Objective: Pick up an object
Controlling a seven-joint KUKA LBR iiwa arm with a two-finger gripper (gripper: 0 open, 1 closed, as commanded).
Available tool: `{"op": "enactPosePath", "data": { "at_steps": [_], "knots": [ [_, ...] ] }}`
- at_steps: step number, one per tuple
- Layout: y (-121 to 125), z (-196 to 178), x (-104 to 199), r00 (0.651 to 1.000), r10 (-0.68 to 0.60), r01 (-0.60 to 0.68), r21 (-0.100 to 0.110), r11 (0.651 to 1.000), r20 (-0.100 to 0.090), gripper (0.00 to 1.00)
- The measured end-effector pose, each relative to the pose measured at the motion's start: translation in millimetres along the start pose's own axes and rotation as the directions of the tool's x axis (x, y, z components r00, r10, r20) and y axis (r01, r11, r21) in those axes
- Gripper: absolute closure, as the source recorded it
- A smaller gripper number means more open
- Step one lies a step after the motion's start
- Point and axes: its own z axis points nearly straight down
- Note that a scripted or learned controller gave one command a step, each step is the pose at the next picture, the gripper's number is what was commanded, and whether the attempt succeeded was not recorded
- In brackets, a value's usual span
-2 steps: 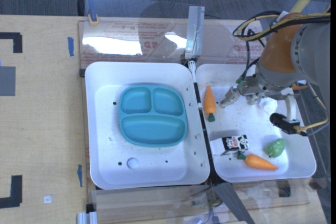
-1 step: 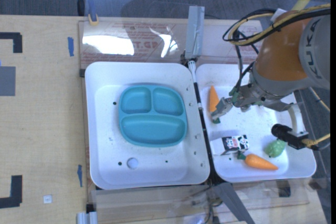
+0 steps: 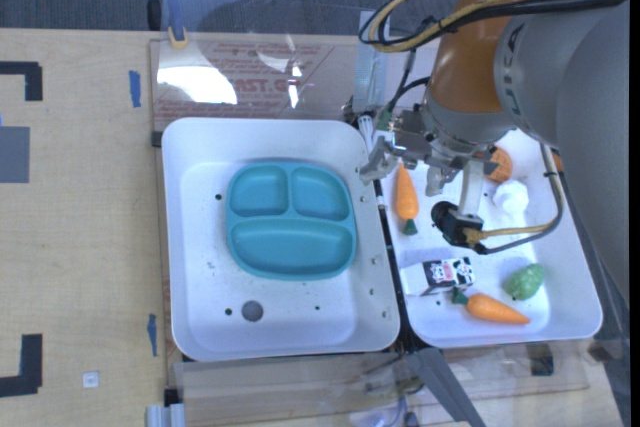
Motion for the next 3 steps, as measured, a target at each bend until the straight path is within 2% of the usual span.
{"op": "enactPosePath", "data": {
  "at_steps": [1,2,3],
  "knots": [
    [15.4,23.1,-53.0,1.000,-0.028,0.028,0.005,1.000,0.002,0.00],
    [43.7,22.3,-63.3,0.999,-0.032,0.032,-0.001,0.999,0.002,0.00],
    [60.3,21.9,-46.8,0.987,-0.163,0.163,-0.002,0.987,0.001,0.00]
  ]
}}
